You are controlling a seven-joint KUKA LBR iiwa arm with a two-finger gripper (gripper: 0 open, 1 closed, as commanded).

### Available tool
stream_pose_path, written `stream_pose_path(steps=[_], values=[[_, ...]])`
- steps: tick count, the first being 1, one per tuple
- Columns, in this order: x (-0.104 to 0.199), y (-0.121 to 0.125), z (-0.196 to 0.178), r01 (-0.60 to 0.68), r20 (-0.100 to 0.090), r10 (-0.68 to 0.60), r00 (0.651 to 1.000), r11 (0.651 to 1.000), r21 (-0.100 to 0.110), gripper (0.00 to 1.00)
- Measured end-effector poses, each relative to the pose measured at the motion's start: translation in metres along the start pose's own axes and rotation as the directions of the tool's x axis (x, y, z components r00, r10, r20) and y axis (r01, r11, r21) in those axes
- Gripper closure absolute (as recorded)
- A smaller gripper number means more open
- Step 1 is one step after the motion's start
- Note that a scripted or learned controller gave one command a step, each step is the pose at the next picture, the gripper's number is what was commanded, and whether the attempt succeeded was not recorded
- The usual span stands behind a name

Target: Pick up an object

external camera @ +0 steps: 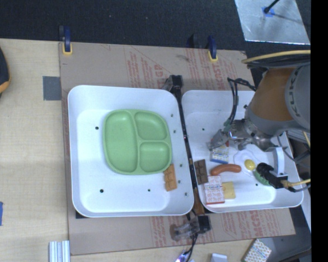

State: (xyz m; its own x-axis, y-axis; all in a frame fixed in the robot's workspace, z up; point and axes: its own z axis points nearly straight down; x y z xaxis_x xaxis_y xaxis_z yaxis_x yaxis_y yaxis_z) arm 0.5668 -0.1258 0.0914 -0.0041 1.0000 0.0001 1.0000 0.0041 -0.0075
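My gripper (218, 142) hangs low over the middle of the right bin (208, 105), reaching in from the right. Just below it lies a small white and blue packet (220, 155), close to the gripper's tip. An orange-red sausage (225, 169) rests in front of the packet, and a fried egg (249, 164) lies to its right. At the bin's near edge sit a red and white packet (214, 192) and a yellow cheese block (228, 190). A dark brown chocolate bar (200, 171) lies along the bin's left wall. I see nothing held.
The left bin (85, 146) holds a green divided plate (136, 141) and a small orange-brown cracker (169, 177) near its right wall. The arm's grey body and orange band (276, 100) cover the right bin's far right part.
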Motion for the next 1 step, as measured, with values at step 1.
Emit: stream_pose_path(steps=[1], values=[[0.0077, 0.0242, -0.0009, 0.004, 0.001, -0.004, 1.000, 1.000, -0.007, 0.00]])
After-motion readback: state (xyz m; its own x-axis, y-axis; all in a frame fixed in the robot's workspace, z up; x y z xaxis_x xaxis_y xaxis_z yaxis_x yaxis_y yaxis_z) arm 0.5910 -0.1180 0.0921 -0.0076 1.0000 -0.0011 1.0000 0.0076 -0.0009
